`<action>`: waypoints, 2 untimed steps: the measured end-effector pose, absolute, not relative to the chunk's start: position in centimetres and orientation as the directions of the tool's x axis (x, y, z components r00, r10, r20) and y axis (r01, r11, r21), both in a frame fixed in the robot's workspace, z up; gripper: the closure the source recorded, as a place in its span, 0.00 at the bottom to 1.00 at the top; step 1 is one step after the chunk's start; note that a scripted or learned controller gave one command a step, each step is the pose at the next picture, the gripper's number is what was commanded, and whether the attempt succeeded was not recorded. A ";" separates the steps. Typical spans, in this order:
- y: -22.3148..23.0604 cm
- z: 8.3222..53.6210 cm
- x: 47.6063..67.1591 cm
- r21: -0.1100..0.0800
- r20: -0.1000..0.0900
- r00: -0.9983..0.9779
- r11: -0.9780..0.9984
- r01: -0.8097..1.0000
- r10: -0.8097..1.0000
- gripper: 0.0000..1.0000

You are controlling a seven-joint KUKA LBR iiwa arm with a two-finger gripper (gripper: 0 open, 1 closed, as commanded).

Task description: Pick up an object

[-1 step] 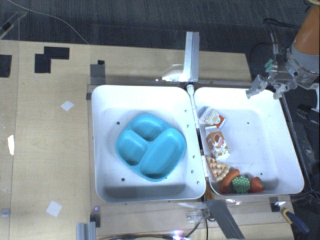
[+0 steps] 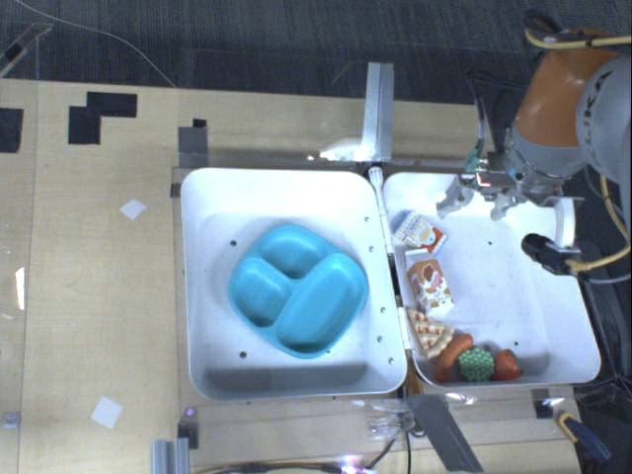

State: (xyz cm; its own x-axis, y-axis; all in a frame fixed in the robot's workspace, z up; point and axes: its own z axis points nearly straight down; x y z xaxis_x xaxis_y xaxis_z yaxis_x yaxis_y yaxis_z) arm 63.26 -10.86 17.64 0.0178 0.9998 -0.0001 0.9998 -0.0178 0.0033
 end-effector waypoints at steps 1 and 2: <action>-9.3 10.6 56.4 0.008 -0.001 -0.095 0.095 0.995 0.996 0.00; -8.9 12.6 60.5 0.007 -0.004 -0.470 0.470 0.883 0.883 0.00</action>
